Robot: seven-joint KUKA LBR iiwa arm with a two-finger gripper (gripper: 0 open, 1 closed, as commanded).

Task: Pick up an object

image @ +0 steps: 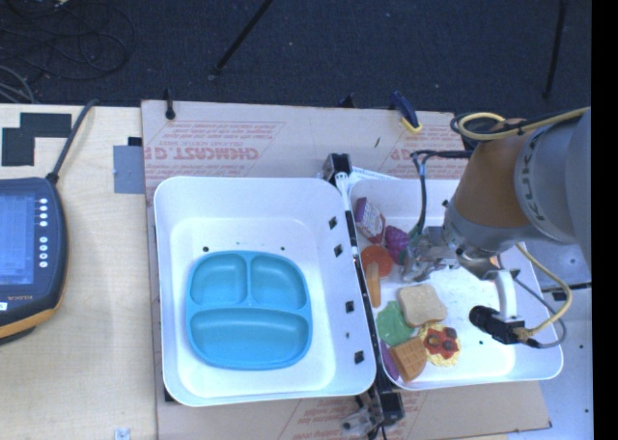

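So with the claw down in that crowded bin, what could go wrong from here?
1. The toy food is packed tight: the bread slice, waffle and green piece touch, so the claw may nudge neighbours or lift two.
2. The claw hangs near the divider between the bins, where a finger could catch.
3. The cable loops low over the bin and might snag.

My arm (555,173) is showing as a thick grey cylinder with a broad orange band (488,187) wrapping it above the wrist. Yellow and black cables (483,124) are looping over its top, and another yellow cable (550,317) is trailing below. Grey metal wrist hardware (454,250) is sitting beneath the band.
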